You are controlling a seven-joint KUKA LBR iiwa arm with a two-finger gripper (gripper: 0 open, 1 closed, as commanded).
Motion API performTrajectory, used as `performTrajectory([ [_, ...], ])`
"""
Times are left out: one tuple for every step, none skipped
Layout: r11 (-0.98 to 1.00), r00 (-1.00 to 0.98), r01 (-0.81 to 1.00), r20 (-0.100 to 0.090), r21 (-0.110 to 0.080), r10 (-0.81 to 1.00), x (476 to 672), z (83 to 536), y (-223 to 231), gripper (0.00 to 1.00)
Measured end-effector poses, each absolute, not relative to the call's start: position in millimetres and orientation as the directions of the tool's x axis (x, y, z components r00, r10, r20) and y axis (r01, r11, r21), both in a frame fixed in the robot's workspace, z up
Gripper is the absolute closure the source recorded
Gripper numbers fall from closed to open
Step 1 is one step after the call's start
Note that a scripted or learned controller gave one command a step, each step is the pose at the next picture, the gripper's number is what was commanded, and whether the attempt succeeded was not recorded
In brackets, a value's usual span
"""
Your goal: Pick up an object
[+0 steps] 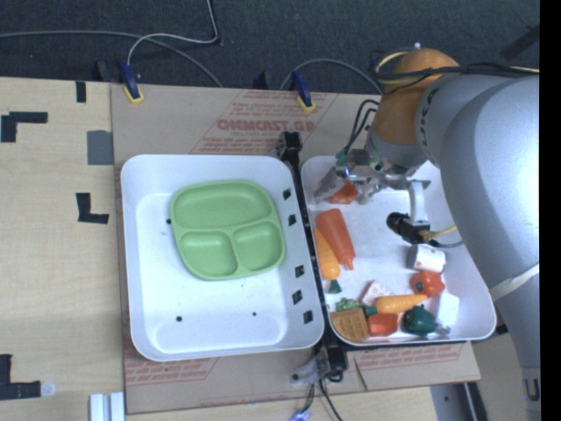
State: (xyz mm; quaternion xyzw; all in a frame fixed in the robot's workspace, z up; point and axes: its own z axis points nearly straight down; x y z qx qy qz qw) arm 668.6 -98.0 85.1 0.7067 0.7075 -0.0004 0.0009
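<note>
Jaws of the gripper (349, 181) sit too blurred to read as open or closed, low over a small orange-red toy (343, 195) at the right bin's (480, 286) far-left corner, where the wall could block a finger.

My big grey arm (491, 174) runs off the right side of the picture, so I cannot see where it starts. It also covers the far right corner of the right bin (478, 318). My gripper (355, 178) is a dark, fuzzy jumble. A small red thing (344, 195) sits right under it, partly covered. The toys piled in the near corner (390, 314) overlap, and some are too small to name.
</note>
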Motion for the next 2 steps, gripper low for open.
performTrajectory([
  [0.001, -0.001, 1.000, -0.002, 0.000, 1.000, 668.5, 85, -94, 0.00],
  [0.002, -0.002, 1.000, -0.002, 0.001, 1.000, 668.7, 95, -94, 1.00],
])
